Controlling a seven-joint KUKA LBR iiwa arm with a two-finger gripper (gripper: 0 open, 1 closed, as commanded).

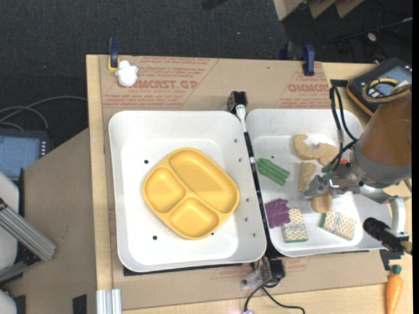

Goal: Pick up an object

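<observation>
Object: tan piece in the right bin, just under the gripper, likely the pick target.
Left bin: yellow tray lies in it, well apart from the pick.
Green piece: near the divider, left of the target.
Purple piece: nearer, beside a packet.
Gripper: low over the tan items; jaw state cannot be told.

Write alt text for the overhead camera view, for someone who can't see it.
A robot arm reaches from the right into the right white bin, its gripper low over tan food pieces beside a green item and a purple item. The left bin holds a yellow divided plate.
</observation>
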